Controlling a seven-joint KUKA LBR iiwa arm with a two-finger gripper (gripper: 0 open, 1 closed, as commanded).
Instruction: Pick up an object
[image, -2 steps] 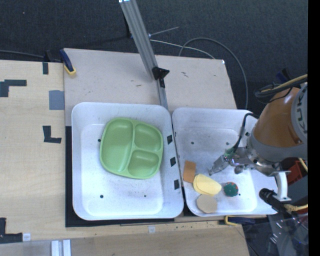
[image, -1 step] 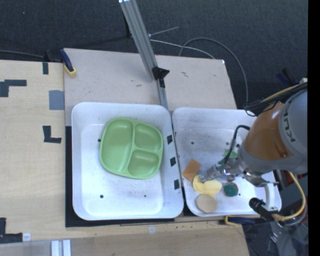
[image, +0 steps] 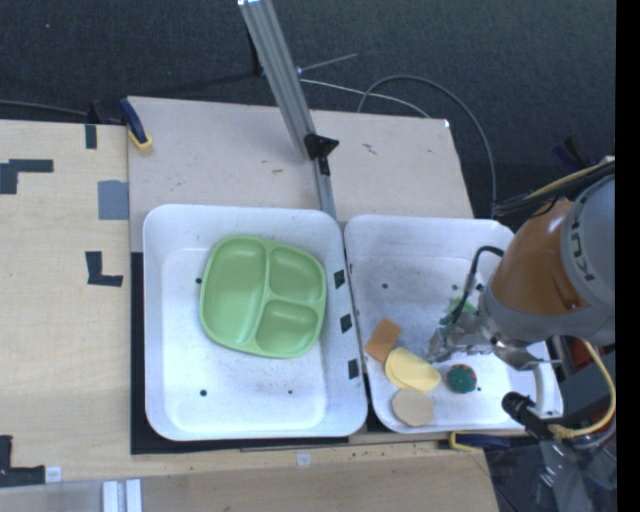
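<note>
Approach is the step in hand: end effector (image: 447, 340), grip state impossible to tell, hovers over the right bin (image: 400, 240), yellow piece (image: 411, 371) at its seven o'clock awaiting descent.

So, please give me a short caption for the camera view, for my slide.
Gripper reaching into the right bin beside small food-like items; green divided plate in the left bin.
</note>
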